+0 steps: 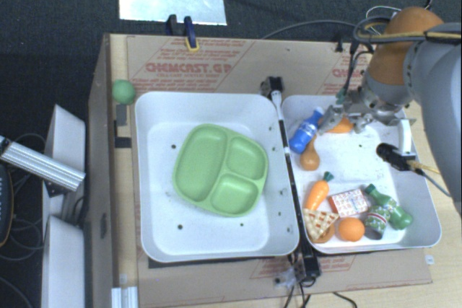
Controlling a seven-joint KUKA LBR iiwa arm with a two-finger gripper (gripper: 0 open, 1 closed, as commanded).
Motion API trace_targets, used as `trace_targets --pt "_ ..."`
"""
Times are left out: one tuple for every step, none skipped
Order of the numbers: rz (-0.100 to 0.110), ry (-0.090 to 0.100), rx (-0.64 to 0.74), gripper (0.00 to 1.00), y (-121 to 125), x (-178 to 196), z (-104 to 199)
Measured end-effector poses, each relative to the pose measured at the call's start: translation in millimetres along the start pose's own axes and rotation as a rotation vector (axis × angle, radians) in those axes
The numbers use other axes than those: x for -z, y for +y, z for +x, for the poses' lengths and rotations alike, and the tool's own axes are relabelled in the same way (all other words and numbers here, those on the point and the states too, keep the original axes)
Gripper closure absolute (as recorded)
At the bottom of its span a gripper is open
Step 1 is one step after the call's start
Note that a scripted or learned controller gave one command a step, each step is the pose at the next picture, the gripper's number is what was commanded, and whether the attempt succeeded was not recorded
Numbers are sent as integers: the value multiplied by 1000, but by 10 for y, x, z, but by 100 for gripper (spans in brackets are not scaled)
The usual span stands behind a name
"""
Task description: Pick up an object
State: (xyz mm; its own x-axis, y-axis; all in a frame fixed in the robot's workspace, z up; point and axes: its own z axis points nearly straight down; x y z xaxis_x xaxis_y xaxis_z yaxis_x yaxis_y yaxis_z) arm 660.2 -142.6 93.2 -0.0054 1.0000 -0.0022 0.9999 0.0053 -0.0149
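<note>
End effector [345,117] low at upper part of right bin [419,191], over an orange piece [339,128] beside blue bottle [306,130] | I cannot tell its grip state | green divided tray [220,169] in left bin [155,155] | toy food cluster [350,211] lower right.

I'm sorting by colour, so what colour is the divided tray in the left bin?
Light green; the tray shows plainly in the camera view.
</note>
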Motion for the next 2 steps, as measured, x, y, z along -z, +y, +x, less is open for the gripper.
trace_targets --pt "11 10 -4 0 47 -79 -210" --pt "16 6 -2 100 26 -6 -230"
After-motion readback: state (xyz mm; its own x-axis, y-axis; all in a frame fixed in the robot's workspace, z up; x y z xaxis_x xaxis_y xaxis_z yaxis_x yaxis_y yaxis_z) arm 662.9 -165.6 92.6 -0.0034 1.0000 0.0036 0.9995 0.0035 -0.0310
